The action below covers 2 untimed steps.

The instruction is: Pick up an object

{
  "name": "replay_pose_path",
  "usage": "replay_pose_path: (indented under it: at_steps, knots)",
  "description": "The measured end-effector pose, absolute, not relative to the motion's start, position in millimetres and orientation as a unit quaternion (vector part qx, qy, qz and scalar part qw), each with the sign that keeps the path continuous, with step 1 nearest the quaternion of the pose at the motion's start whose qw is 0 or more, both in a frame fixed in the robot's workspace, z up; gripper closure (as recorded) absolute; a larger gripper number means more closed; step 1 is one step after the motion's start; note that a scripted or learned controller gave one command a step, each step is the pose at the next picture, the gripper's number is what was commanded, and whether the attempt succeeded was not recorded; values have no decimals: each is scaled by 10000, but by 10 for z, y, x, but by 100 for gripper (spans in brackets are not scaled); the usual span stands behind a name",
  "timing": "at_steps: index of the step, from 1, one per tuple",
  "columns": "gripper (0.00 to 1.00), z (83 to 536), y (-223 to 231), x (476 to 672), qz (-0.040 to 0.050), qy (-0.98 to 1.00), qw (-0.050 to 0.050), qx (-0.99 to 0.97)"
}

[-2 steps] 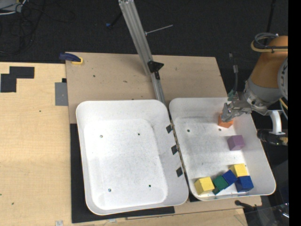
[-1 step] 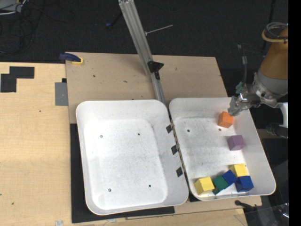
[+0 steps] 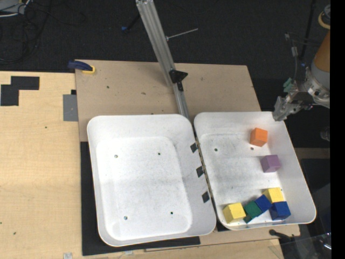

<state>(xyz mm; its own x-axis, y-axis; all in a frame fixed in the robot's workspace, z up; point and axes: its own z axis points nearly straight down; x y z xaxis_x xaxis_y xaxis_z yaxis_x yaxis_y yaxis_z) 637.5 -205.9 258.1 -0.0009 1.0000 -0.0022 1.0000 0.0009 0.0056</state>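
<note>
Blocks point(image 3: 262, 204) in right bin point(image 3: 226, 128); wooden bench point(image 3: 32, 161).

Pretty dim room, black floor point(image 3: 226, 15) with cables point(image 3: 21, 7) top left. Light wood bench point(image 3: 38, 161), brown board point(image 3: 215, 88) on it, metal rail point(image 3: 159, 42) leaning across the back edge.

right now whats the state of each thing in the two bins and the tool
left shallow white bin: no blocks in it
right shallow white bin: holds all the blocks
orange cube block: apart, near far rim
purple cube block: alone, mid right
yellow, green and blue blocks: clustered, near corner
tool: above right bin's far right corner, nothing visibly held
</note>
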Motion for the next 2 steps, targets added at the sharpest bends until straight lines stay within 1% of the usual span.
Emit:
replay_pose_path:
  at_steps: [1,2]
  knots:
    - [100,2763,-2067,6378,3,7077,6,7065]
    - [100,2629,-1559,6498,-1,7087,-19,7055]
